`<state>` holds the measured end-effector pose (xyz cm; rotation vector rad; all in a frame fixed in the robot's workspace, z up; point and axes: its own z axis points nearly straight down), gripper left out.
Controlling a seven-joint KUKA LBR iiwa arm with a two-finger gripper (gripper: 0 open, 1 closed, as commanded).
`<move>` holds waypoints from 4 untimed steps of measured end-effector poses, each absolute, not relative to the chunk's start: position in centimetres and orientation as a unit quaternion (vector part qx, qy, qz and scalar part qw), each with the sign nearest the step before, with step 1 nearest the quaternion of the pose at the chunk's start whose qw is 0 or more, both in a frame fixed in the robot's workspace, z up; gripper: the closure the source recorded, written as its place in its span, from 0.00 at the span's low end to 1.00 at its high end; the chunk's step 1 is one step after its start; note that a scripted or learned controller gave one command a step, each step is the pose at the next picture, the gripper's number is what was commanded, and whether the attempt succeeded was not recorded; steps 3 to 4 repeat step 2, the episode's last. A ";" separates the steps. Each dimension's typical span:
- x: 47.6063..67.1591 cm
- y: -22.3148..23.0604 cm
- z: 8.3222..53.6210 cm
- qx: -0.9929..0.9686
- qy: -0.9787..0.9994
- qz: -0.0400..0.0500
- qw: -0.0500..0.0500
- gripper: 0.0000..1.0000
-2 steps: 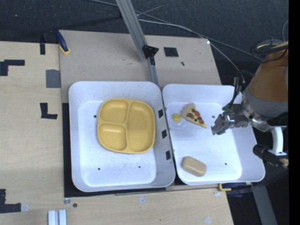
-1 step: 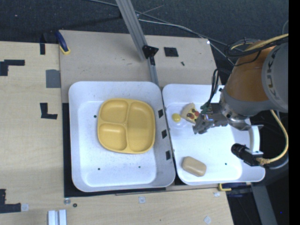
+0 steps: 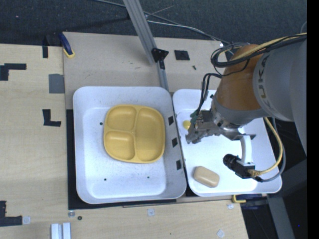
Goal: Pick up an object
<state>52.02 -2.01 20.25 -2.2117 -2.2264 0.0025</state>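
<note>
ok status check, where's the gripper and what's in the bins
Gripper low at right bin's left side. Tan block lies apart, near front. Yellow divided plate in left bin.

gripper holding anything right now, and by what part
Cannot be told: the gripper hangs low in the right bin, its tip hidden. The tan block lies apart.

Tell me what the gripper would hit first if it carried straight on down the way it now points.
Most likely the floor of the right bin near its left wall. The gripper points down there, with something small and yellow at its tip that it might meet first. Depth is unclear. The tan object lies nearer the camera, off that line.
</note>
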 end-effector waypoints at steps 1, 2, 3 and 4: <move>52.0 3.1 19.7 -0.705 -0.710 0.001 0.002 1.00; 53.5 8.2 20.3 -0.704 -0.710 0.000 0.001 1.00; 53.5 8.2 20.3 -0.704 -0.710 0.000 0.001 1.00; 53.5 8.2 20.3 -0.704 -0.710 0.000 0.001 1.00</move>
